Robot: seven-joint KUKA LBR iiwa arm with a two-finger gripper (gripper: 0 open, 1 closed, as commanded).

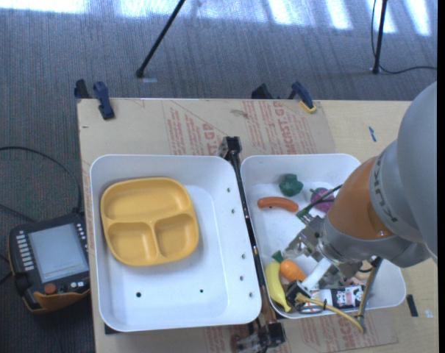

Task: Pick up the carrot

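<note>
The carrot (pixel 291 271) is a short orange piece with a green top, lying near the front left corner of the right bin (pixel 260 169). My gripper (pixel 309 265) hangs low over that bin, right beside the carrot on its right and close to touching it. The arm's wrist hides part of the bin floor behind the gripper. I cannot make out whether the carrot is gripped.
A yellow banana (pixel 275 286) lies against the carrot's front left. A red sausage (pixel 277 204), a green vegetable (pixel 289 184) and a purple item (pixel 322 197) lie further back. The left bin (pixel 171 304) holds a yellow divided plate (pixel 148 219).
</note>
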